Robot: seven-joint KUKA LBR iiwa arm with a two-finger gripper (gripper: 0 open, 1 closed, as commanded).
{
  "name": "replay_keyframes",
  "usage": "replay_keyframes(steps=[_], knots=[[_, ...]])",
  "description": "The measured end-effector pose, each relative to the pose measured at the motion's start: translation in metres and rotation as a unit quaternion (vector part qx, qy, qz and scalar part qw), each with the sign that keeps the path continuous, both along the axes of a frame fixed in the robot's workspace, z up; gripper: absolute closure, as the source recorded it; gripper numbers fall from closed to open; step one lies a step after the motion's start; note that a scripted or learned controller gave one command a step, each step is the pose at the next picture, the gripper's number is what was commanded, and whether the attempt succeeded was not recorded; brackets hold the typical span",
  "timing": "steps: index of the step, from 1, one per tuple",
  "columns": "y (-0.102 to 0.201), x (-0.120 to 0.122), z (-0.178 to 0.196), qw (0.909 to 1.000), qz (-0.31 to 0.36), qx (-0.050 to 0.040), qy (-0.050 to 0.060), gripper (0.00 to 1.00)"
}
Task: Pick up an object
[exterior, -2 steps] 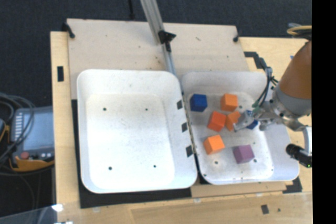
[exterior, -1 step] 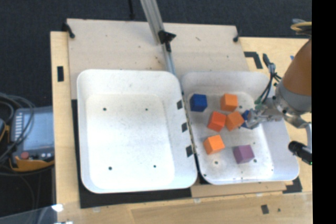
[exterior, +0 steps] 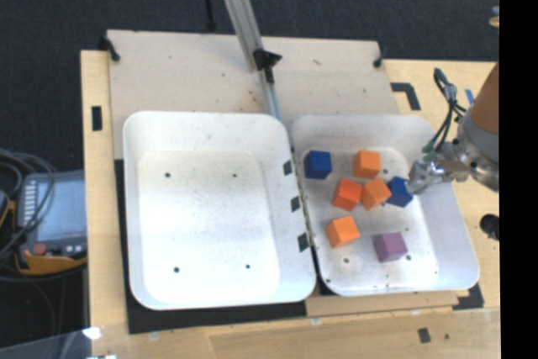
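Note:
The right bin holds several orange cubes, among them one near the back and one nearer the front. Two blue cubes lie there too, one by the bin's left wall and one to the right of the orange cluster. A purple cube sits toward the front. My gripper reaches in from the right and hangs low, right beside the right-hand blue cube, at its upper right edge. Whether it touches that cube I cannot tell.
The left bin stands next to the right one, with a dividing wall between them. A slanted metal rail rises at the back centre. Cables and a handheld pendant lie off the bench to the left.

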State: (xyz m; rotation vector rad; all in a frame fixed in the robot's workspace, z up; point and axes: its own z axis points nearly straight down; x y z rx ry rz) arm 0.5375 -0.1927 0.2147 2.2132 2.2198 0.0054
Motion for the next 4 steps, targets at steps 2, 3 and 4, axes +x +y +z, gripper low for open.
replay_keyframes(steps=[2,3,4], knots=[[0.055,0.012,0.017,1.0,0.002,0.0014,0.003,1.0],[0.099,0.028,0.024,1.0,0.002,0.0017,0.003,1.0],[0.161,0.039,0.029,1.0,0.003,0.0022,0.003,1.0]])
